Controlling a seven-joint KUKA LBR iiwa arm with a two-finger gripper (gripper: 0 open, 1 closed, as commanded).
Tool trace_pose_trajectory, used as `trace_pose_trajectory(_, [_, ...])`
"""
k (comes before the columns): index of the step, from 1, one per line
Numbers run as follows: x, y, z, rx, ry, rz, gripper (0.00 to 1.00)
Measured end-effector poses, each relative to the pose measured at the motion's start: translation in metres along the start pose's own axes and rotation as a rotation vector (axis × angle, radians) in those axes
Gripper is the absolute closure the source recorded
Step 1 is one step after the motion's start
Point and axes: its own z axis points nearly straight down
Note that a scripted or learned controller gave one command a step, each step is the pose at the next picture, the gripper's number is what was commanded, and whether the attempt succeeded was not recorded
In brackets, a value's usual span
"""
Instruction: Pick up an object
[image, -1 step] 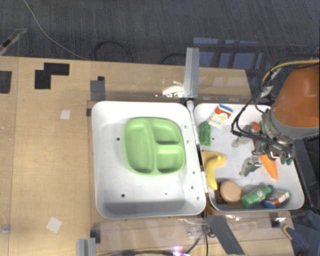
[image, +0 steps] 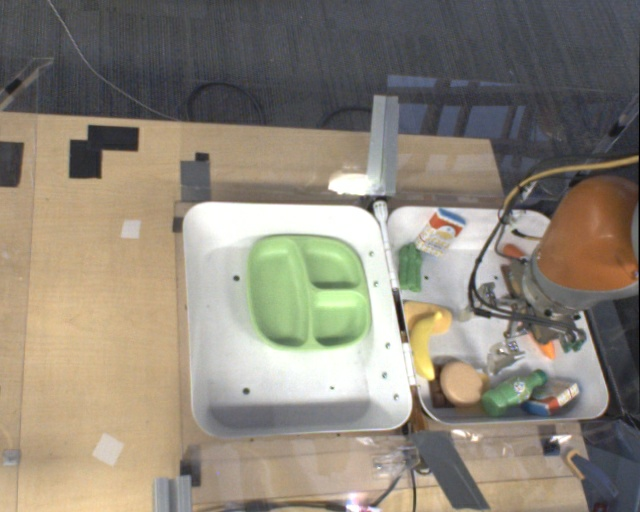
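The right bin (image: 600, 392) holds several objects. A yellow banana (image: 425, 336) lies at its left side, with a tan round piece (image: 462, 383) just below it. A green bottle (image: 516, 391) lies along the near edge beside a blue and red item (image: 556, 398). A green block (image: 410, 268) and a small white carton (image: 437, 232) sit toward the far left corner. My gripper (image: 507, 352) hangs low in the right bin, just above the green bottle and right of the banana. The arm's orange band (image: 592, 238) covers the bin's right part.
The left bin (image: 215, 400) carries a light green divided plate (image: 305, 290) in its middle. A metal post (image: 384, 145) stands behind the wall between the bins. Small orange pieces (image: 546, 349) lie under the wrist. Cables (image: 500, 240) loop beside the arm.
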Motion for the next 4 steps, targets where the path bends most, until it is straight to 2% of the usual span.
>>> trace_pose_trajectory(1, [-0.062,-0.073,-0.026,0.005,-0.007,-0.041,0.00])
trace_pose_trajectory(2, [-0.039,-0.066,0.007,0.003,-0.007,-0.036,0.00])
trace_pose_trajectory(3, [-0.009,-0.047,0.006,0.004,-0.007,-0.040,0.00])
trace_pose_trajectory(4, [-0.015,-0.047,-0.009,0.011,-0.026,-0.045,1.00])
